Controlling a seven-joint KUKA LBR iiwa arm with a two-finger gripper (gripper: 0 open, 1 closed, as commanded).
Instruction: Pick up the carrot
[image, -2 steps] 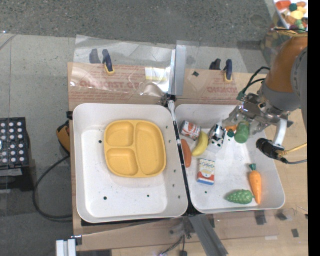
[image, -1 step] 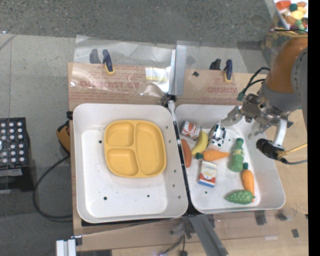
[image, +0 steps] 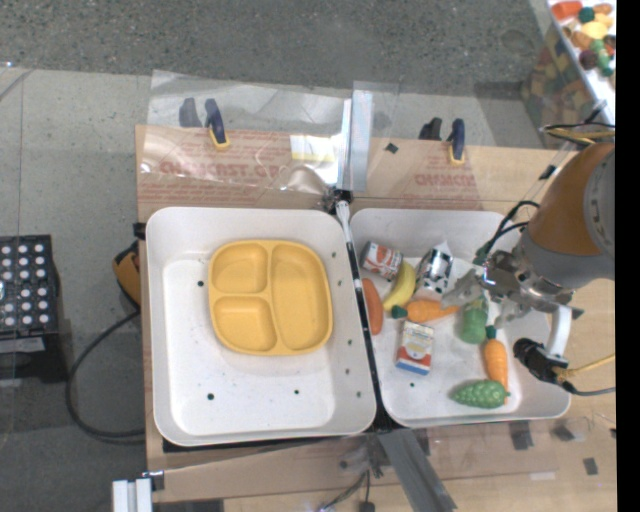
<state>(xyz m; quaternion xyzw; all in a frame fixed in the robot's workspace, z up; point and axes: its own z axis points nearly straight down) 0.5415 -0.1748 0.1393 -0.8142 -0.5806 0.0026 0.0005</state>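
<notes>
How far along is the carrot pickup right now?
Done: the grey arm with the orange band has reached over the right white bin, and its tool sits above the toys. In hand: nothing visibly gripped. The small orange carrot with the green top lies on the bin floor below the tool, beside the green bumpy vegetable. Left: descend, grasp, lift.

Single fixed camera above table (image: 250, 160), angled downward; both bins in frame; arm (image: 575, 225) enters from right.
</notes>
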